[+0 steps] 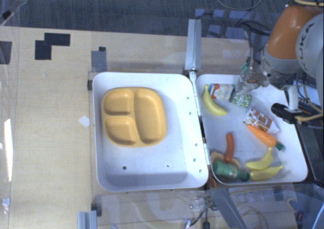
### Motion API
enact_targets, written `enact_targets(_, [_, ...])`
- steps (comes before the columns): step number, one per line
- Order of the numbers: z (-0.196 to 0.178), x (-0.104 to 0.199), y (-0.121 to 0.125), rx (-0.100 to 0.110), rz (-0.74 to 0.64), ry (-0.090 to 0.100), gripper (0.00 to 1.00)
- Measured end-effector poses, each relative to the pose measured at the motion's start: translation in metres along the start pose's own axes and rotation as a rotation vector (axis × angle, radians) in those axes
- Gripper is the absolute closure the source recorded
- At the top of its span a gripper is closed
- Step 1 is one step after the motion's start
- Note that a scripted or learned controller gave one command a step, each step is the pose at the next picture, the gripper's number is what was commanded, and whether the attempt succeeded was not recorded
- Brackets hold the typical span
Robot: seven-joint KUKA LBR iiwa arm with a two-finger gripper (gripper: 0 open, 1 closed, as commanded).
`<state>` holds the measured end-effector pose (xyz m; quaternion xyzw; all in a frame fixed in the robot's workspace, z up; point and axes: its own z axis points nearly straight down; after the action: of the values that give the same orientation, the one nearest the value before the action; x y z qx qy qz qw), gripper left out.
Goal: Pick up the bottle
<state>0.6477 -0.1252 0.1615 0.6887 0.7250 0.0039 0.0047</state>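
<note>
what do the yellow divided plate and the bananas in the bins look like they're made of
Yellow divided plate: likely moulded plastic, matte, with soft rounded compartment edges and one even colour. Bananas: probably plastic toy fruit, smooth, uniformly yellow and unblemished; too small to be sure.

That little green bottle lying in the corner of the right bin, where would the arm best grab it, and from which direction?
The bottle lies on its side against the right bin's near-left corner, a sausage just behind it. Probably best gripped across its middle, coming straight down from above, since the bin walls block low sideways approaches. The gripper is at the far end now.
</note>
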Motion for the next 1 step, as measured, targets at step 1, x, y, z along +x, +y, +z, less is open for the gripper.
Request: enact_targets(1, [-0.1314, -0.001, 0.0242, 0.003, -0.065, -0.001, 1.0])
